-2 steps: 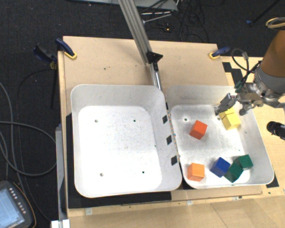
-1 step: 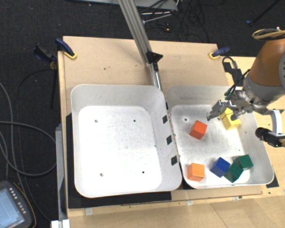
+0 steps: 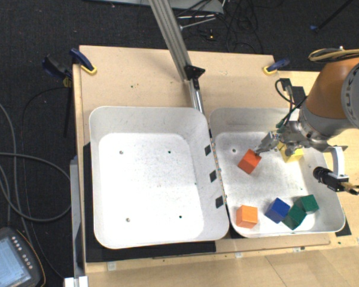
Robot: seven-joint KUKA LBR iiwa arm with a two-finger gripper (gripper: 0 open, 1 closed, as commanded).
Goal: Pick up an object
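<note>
The grey arm with its orange band (image 3: 335,91) reaches in over the right-hand white bin (image 3: 330,223), and its end effector (image 3: 274,143) hangs low above the upper middle of that bin. Whether its grasping parts are apart or together cannot be told from this slanted view; they are small and partly hidden by the wrist.

Just below and to the left of the end effector lies an orange-red block (image 3: 249,161), tilted on a corner, its upper edge touching or nearly touching the end effector's tip; which of the two cannot be told. Nothing can be seen clamped in the end effector. Just to the right of the end effector, half under the wrist, a small yellow block (image 3: 294,154) rests on the bin floor.

Well below the end effector, along the bin's near wall, stand four more blocks: an orange cube (image 3: 247,216) to the lower left, a blue cube (image 3: 279,210) almost straight below, and two green cubes, one dark (image 3: 295,215) touching the blue, one brighter (image 3: 309,203) just beyond it.

Far to the left of the end effector sits the other white bin (image 3: 102,178), side by side with the first on the tan worktop (image 3: 137,76).
</note>
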